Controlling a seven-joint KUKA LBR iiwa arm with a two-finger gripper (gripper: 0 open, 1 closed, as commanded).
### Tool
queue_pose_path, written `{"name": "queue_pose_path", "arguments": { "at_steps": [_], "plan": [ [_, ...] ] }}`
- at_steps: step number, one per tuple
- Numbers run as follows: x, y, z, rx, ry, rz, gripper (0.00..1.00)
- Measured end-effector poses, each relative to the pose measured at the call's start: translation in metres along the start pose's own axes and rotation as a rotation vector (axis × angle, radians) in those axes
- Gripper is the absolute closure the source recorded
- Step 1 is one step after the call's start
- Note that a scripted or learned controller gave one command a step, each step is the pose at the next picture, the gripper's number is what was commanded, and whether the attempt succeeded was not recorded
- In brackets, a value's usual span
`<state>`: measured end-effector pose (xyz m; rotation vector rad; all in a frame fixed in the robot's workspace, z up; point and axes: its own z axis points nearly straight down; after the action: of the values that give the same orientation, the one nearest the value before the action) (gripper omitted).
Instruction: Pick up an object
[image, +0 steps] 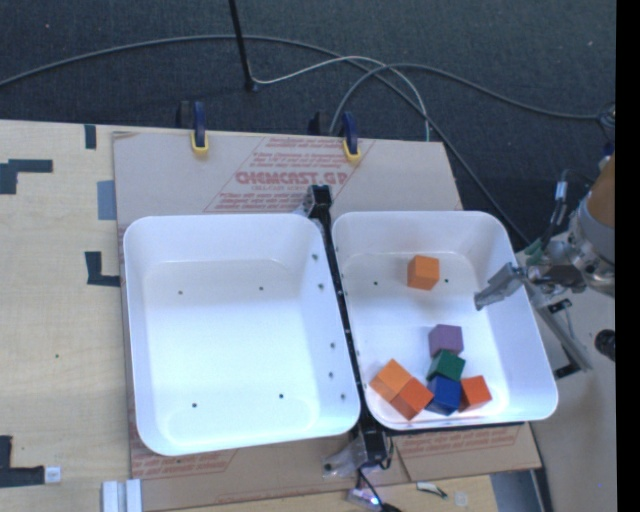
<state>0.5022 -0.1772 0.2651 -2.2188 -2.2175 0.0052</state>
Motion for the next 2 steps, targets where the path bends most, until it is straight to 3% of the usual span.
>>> {"name": "queue_pose_path", "arguments": {
  "at_steps": [1,2],
  "plan": [
    [0.000,0.001,-0.002,-0.005,-0.001,-0.001,0.00],
    [0.008,-0.005,0.055,0.000,0.000,-0.002,0.00]
  ]
}}
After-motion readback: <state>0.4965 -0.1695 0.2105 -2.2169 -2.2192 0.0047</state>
